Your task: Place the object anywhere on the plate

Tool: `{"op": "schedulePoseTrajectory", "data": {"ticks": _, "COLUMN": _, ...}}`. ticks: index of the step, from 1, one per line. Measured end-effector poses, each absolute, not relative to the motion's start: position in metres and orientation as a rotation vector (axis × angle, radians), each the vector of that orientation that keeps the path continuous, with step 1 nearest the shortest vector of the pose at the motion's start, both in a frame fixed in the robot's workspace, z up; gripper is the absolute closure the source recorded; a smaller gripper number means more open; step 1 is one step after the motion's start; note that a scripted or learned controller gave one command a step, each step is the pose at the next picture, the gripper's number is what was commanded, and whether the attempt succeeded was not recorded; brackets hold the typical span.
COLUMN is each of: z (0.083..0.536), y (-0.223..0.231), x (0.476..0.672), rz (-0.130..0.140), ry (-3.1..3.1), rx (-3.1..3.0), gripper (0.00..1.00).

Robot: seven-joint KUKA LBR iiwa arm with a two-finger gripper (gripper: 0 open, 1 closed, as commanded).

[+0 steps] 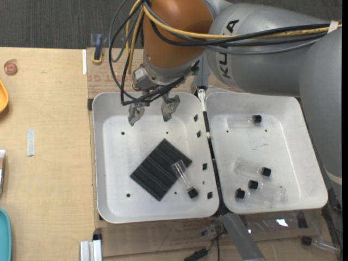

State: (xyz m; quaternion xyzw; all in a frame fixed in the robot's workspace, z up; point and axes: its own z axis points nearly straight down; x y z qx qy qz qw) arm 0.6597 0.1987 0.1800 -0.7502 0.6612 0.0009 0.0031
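A dark ribbed rectangular plate lies tilted in the left bin. A clear vial with a black cap rests across the plate's right corner, its cap end just off the edge. My gripper hangs over the back of the left bin, above and behind the plate, fingers spread open with nothing between them.
The right bin holds several clear vials with black caps. A divider with black clips runs between the bins. The wooden bench lies to the left, with a small grey strip on it.
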Motion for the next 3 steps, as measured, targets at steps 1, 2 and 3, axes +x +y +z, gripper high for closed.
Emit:
{"op": "schedulePoseTrajectory", "data": {"ticks": 1, "z": 0.137, "y": 0.186, "x": 0.660, "rz": 0.001, "ry": 2.586, "rx": -1.775, "gripper": 0.00}}
{"op": "schedulePoseTrajectory", "data": {"ticks": 2, "z": 0.098, "y": 0.196, "x": 0.660, "rz": 0.001, "ry": 2.872, "rx": -1.263, "gripper": 0.00}}
{"op": "schedulePoseTrajectory", "data": {"ticks": 3, "z": 0.142, "y": 0.206, "x": 0.660, "rz": 0.001, "ry": 2.960, "rx": -1.031, "gripper": 0.00}}
